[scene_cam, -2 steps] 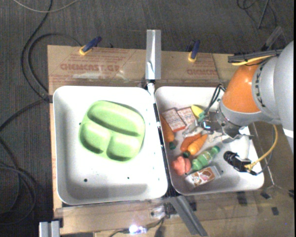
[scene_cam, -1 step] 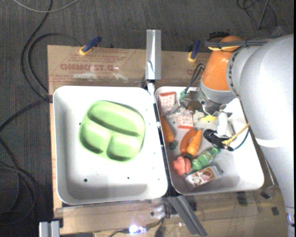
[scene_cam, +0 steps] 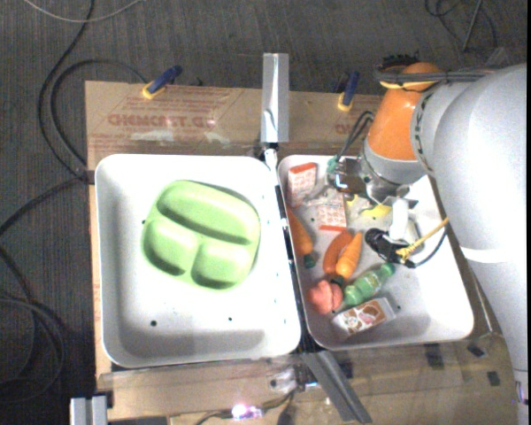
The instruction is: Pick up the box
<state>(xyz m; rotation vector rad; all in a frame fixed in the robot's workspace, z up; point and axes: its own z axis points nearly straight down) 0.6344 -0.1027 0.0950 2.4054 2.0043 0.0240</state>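
Box (scene_cam: 303,180), red and white, lies in the right bin (scene_cam: 451,326) at its top left corner, just beside the gripper (scene_cam: 343,177); whether the pincer is apart or together cannot be told. A carrot (scene_cam: 343,253) and green bottle (scene_cam: 369,282) lie nearer the front

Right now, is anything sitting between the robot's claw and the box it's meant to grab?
Nothing visible does. The gripper hangs over the far end of the right bin, close beside the red and white box, with no object between them. A white packet and a carrot crowd the box's near side.
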